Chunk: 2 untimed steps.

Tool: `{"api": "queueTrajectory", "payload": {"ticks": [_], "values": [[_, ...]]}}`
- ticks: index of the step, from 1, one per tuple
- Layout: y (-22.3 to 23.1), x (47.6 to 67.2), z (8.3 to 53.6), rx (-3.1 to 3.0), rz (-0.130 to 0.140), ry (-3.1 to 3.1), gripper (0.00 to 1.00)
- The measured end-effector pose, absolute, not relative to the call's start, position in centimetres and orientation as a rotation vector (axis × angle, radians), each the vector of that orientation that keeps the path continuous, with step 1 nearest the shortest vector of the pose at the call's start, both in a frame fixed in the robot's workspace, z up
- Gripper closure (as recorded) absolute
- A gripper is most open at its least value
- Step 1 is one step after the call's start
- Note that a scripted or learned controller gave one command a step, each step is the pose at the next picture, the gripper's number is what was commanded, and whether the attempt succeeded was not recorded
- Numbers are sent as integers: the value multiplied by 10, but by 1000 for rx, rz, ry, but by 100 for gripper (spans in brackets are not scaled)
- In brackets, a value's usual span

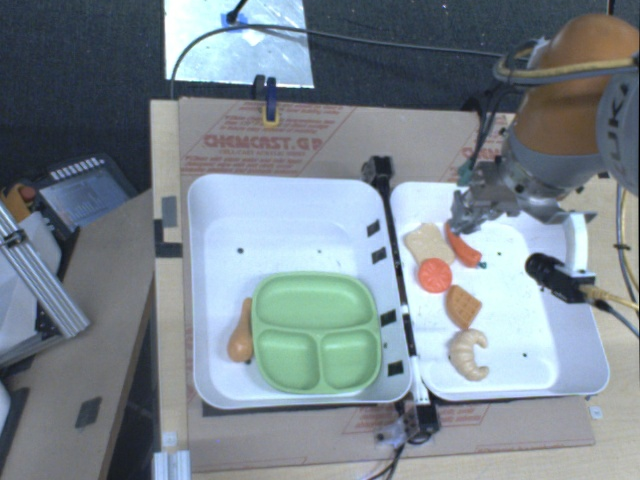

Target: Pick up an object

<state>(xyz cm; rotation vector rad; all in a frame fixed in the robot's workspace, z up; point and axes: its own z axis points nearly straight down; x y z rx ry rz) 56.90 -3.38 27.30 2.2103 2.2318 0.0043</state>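
From the camera above the bench, my claw (463, 222) is dark grey metal and hangs over the 11 o'clock part of the right shallow white plastic bin (525, 313). I cannot tell how far it is open, nor whether it has hold of anything. Right beneath its tip lies the slim orange-red toy carrot with a green end (467, 250), slanting towards 5 o'clock. Whether claw and carrot touch I cannot tell.

That bin holds five toy foods. At the carrot's 9 o'clock is a pale beige lumpy piece (424, 240). Against that piece's 6 o'clock edge sits a flat red-orange round disc (434, 275). Towards 5 o'clock from the disc lies an orange wedge with a gridded surface (462, 308). At 6 o'clock from the wedge is a pale, glossy, curved croissant (470, 354).

The left white plastic bin (290, 223) holds two things. A smooth light green plastic tray with three compartments (315, 333) sits at the bin's 6 o'clock side. A tan-orange gourd-shaped piece (241, 334) lies just beside the tray's 9 o'clock rim.

The two bins rest side by side on one brown cardboard sheet with red print (300, 133), which lies on a pale wooden bench (110, 298). Dark carpet (80, 58) lies beyond. On it at 12 o'clock is one crinkled silvery sheet (240, 38), and one blue and yellow clamp (269, 104) grips the cardboard's far edge.
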Motion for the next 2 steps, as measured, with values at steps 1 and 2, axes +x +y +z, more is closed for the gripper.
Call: {"api": "queueTrajectory", "payload": {"ticks": [1,2], "values": [[20,583,249,2211,2,2233,100],[75,597,247,2210,5,2233,100]]}}
